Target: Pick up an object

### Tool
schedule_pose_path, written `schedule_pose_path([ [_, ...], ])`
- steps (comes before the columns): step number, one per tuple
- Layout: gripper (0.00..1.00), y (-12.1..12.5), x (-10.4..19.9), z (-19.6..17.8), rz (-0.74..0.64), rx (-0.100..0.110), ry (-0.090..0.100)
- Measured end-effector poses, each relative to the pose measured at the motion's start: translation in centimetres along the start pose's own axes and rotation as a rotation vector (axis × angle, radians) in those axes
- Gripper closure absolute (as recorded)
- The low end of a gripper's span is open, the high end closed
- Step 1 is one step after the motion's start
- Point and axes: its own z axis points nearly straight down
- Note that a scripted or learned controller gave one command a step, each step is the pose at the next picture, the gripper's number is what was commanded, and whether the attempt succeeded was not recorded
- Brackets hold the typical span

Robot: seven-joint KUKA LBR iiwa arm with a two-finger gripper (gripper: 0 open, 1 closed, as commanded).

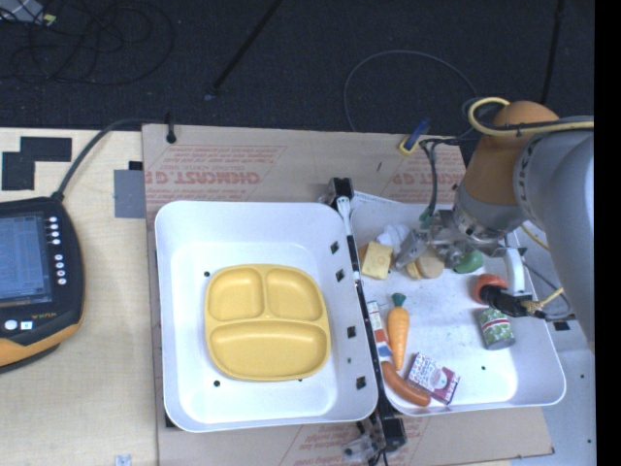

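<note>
A grey KUKA arm with an orange band (509, 163) reaches in from the right over a bench covered by a printed brown cardboard sheet (243, 163), on which two shallow white bins sit touching side by side. The left white bin (179, 260) holds a yellow plastic plate with three compartments (267, 320), lying flat near its centre. A grey handheld control pendant with a lit screen (34, 270) rests on the bench well left of the bins.

The two-finger gripper (432, 250) is low over the far part of the right white bin (543, 382), among a cluster of small toy foods; its own body hides how wide the claw stands, and whether it has hold of anything cannot be told.

The candidates for picking all lie in the right bin:
- an orange plastic carrot with a green top (397, 326), near the left wall
- a red-brown toy sausage (405, 384), at the near edge
- a maroon and white carton (433, 378), just beside the sausage
- a green labelled toy can (496, 328), toward the right
- a pale yellow wedge-like block (376, 259), left of the gripper
- a tan rounded piece (424, 268), just beneath the gripper
- a small green object (471, 259), on the gripper's right
- a red-orange piece (488, 283), near the can
</note>
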Motion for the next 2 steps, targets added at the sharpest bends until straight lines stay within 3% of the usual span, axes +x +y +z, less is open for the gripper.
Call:
schedule_pose_path([
  [1,1.0,0.2,0.0,-1.0,-0.003,-0.007,-0.001],
  [2,1.0,-3.1,9.0,-10.5,-0.004,-0.011,-0.001],
])
